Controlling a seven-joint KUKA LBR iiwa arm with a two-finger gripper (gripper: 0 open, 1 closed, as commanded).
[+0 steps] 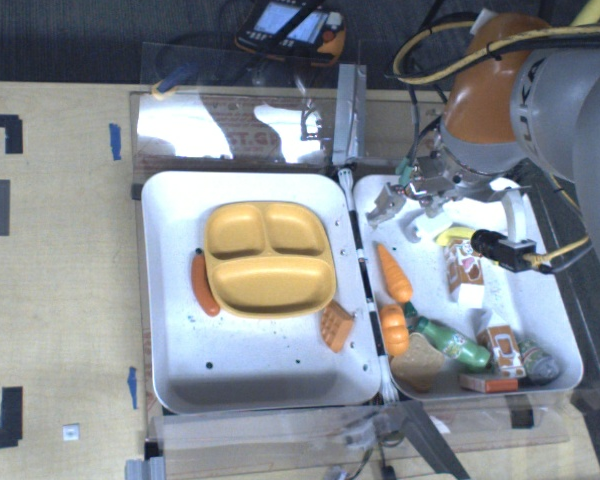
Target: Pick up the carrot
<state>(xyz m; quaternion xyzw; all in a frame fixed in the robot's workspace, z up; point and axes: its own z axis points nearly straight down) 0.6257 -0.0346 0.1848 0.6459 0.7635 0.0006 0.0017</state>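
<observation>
My hand (405, 203) hangs over the far left part of the right bin (555, 313), and from this slanted view I cannot tell whether it is spread or closed; nothing shows gripped in it. The carrot (393, 273) lies in that same bin, just on the near side of my hand, close to the bin's left wall, with its pointed end toward the far side. Just nearer than the carrot sits a stubby orange vegetable (393, 330) against the same wall, and beside it a green bottle (450, 341) lies on its side, tilted toward the near right corner. A yellow banana (455, 235) rests at mid-bin to the right of my hand, with a small white carton (465, 268) just beside it. In the near right corner a small printed box (503, 348) sits close to the bottle's end. The left bin (170, 348) holds a yellow divided plate (269, 258) with three compartments; a red sausage (204, 284) lies along the plate's left edge, and a brown waffle-like piece (336, 326) sits at the plate's near right corner. Both bins stand side by side on the desk (55, 268).
</observation>
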